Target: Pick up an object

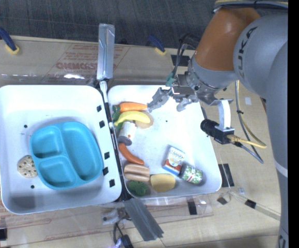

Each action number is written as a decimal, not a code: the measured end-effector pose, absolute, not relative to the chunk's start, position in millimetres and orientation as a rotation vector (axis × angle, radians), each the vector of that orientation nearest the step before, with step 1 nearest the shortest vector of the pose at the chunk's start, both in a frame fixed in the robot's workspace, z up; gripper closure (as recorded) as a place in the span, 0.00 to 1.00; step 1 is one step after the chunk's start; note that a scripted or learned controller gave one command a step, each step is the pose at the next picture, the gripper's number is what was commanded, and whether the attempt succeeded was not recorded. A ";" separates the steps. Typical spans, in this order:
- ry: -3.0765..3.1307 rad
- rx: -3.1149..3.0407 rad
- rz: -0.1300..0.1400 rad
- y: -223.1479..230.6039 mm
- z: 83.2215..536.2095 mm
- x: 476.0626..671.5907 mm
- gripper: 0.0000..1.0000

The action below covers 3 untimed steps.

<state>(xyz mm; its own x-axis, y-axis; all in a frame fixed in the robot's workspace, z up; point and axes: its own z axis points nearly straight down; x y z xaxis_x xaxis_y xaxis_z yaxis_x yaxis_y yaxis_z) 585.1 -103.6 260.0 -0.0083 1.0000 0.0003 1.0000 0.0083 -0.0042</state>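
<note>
One fixed camera looks down at a slant from above the bench [61, 50], far enough to take in both white bins: the left bin [15, 102] and the right bin [201, 138]. The arm [252, 40] enters from the frame's right.

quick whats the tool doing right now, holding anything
Tool: open, holding nothing, hanging over the right bin near the banana.

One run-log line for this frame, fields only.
pincer: open, holding nothing, above right bin's far end | nearest: banana, carrot | blue tray, cookie: left bin
</note>
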 end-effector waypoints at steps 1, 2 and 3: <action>-2.313 -2.126 0.003 -159.3 265.1 604.7 0.00; -2.445 -1.952 0.011 -119.2 146.4 654.0 0.00; -2.673 -1.676 -0.014 -137.3 103.1 662.2 0.00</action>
<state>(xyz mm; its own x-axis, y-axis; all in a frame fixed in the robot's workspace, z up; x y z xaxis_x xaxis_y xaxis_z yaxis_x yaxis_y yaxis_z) 662.2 -137.3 103.1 -0.4355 0.9002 -0.0063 0.9001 0.4355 0.0142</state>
